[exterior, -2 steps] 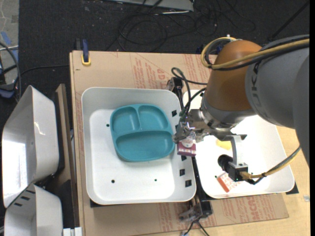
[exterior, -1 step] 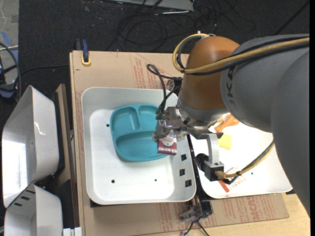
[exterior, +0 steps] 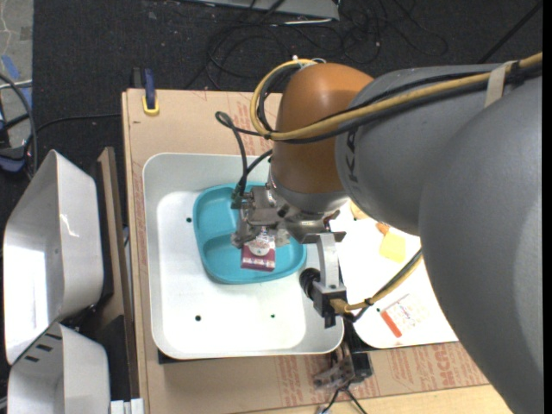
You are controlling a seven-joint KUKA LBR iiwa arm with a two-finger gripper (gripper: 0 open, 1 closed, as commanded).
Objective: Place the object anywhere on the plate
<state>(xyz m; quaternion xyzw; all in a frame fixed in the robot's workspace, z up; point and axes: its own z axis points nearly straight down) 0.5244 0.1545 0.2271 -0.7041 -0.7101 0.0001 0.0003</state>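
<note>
A turquoise plate lies inside the white bin in the middle of the camera view. My gripper hangs over the plate's right half, beneath the orange band of the arm. A small red and white object sits directly below the gripper, over the plate's right part. It looks to be between the fingertips, and the wrist hides most of the fingers.
The grey arm covers the right side of the view. A second white bin stands tilted at the left. Papers with a yellow note lie on the cardboard at the right of the bin.
</note>
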